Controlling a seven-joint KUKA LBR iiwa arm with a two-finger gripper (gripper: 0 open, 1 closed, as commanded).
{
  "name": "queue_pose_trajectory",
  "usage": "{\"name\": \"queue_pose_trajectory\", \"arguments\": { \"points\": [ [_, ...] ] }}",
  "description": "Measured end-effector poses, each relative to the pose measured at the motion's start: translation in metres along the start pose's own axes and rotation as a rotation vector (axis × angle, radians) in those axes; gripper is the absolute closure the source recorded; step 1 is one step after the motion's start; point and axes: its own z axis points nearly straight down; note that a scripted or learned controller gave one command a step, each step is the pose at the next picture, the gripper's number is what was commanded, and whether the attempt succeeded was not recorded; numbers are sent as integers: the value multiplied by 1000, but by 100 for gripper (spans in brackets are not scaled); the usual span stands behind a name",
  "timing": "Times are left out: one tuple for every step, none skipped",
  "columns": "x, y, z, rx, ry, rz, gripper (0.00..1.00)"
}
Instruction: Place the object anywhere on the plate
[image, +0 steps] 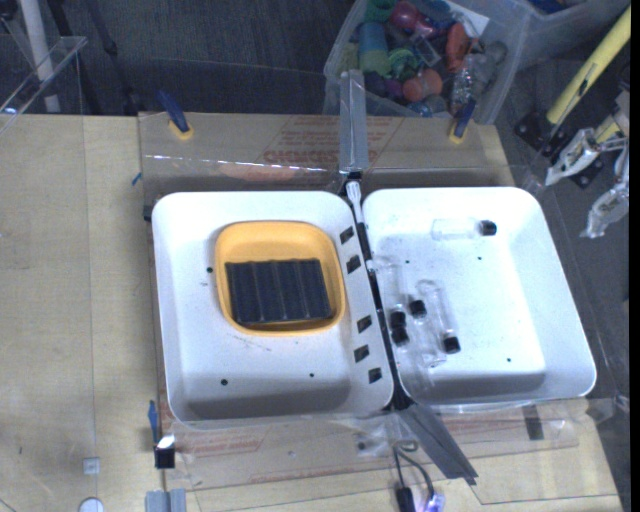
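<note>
- At the near edge, a dark strip and cables (412, 478) run out from under the join of the two bins. Their lower ends are cut off, so what they belong to is unclear.
- The left bin (190, 350) holds a yellow plate (232, 240). A dark ribbed slab (278, 290) lies flat on the plate, within its rim. If this slab is the task's object, the placing looks done.
- The slab reaches close to the plate's near rim. A nudge from a passing arm could slide it up onto that rim or off the plate.
- In the right bin (520, 300), near the tabbed divider (362, 290), lie clear pieces with black caps (430, 312). Their see-through bodies nearly vanish against the white floor, so I cannot be sure of their count or outlines.
- If one of these is the intended object instead, a grasp could close on nothing because the edges are so hard to find.
- Farther back in the right bin lies another clear piece with a black end (468, 229), equally faint.
- I cannot tell whether the gripper is open, closed or carrying anything.
- Beyond the bins stands a clear tub of coloured toys (420, 45), cut off at the top.
</note>
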Motion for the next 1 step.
{"name": "queue_pose_trajectory", "arguments": {
  "points": [
    [-2,0,67,-6,5,-320,0]
  ]
}}
